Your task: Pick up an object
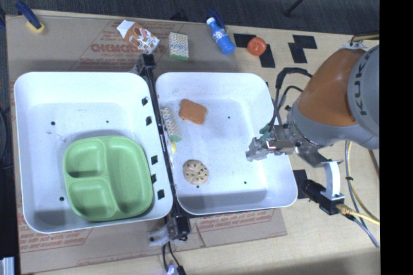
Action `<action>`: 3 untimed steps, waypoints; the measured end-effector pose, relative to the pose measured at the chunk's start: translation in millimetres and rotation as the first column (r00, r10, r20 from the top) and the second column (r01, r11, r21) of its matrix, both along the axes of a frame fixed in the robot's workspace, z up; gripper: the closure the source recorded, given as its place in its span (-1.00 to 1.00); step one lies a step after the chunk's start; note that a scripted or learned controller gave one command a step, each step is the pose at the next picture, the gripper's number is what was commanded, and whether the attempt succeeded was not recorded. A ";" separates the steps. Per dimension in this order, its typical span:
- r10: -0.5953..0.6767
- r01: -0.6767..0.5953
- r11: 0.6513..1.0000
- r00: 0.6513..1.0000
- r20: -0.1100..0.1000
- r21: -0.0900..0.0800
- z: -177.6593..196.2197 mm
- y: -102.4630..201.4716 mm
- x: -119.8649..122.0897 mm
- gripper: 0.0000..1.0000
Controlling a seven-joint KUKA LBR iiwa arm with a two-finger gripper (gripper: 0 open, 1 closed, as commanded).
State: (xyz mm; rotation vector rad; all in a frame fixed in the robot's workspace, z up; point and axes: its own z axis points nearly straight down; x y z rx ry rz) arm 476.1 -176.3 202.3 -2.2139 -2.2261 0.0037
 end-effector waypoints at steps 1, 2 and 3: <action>0.000 0.000 1.000 1.000 0.004 0.000 16.2 6.1 1.3 1.00; 0.000 0.000 1.000 1.000 0.005 0.000 33.4 21.3 1.4 1.00; 0.001 -0.001 1.000 1.000 0.000 0.001 17.6 23.8 0.3 1.00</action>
